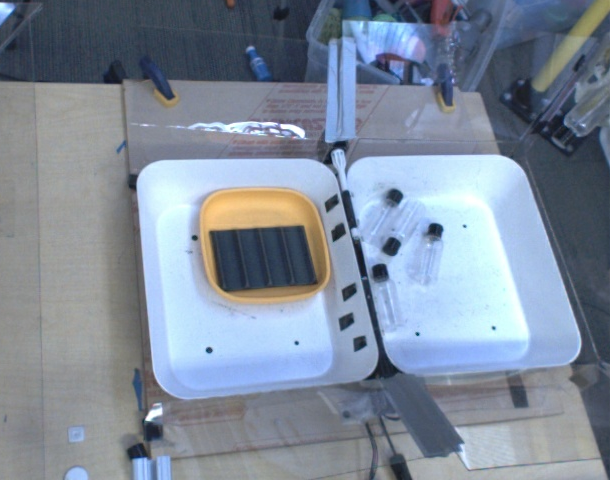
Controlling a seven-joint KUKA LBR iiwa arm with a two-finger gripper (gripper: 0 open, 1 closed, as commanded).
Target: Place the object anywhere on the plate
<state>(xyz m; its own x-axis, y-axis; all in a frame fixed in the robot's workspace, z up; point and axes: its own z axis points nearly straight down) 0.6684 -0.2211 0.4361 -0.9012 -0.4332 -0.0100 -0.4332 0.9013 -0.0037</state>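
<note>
— How is the gripper set: wide, narrow, or holding something?

— I cannot tell, so I won't guess.

— Then where are the task's things?

— The shallow, rounded-square yellow plate point(217, 211) sits in the left white bin point(175, 338), the one farther from the side the arm reaches in from. A flat black ribbed slab point(263, 258), rectangular with four long grooved strips, lies on it. It is wholly inside the rim and covers most of the plate's floor.

— And the bin nearer the arm's side?

— The right white bin point(505, 298) holds four small clear vials point(426, 258) with black caps, all lying down in the half nearest the divider. Two lie close together near the top. One lies a little apart, toward the arm's side. The fourth lies lowest, just beside the divider.

— Which of these is the object meant?

— I cannot tell. The slab rests on the plate, and the vials lie well apart from it in the other bin.

— Anything around the bins?

— A pale wooden bench point(45, 268) bears both bins, and a clear plastic tub point(425, 18) of coloured oddments stands beyond them.
</note>
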